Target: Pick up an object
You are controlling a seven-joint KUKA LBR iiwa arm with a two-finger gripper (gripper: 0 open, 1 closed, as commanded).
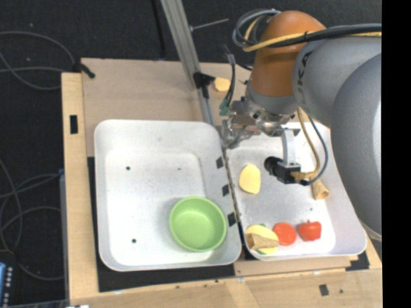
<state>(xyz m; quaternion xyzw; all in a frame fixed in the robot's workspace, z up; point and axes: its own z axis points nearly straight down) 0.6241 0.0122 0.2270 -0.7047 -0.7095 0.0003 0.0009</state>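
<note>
- The arm [347, 108] was bulky, smooth grey casing.
- A rounded orange band [282, 50] sat above the wrist.
- Yellow and black cables [314, 149] looped beside it.
- The gripper [239, 132] looked metallic grey.

Camera: fixed above my table [148, 88], looking down at a slant.
Coverage: both white bins [154, 146] side by side.
My arm [334, 88]: enters from the view's right, close and large.
</note>
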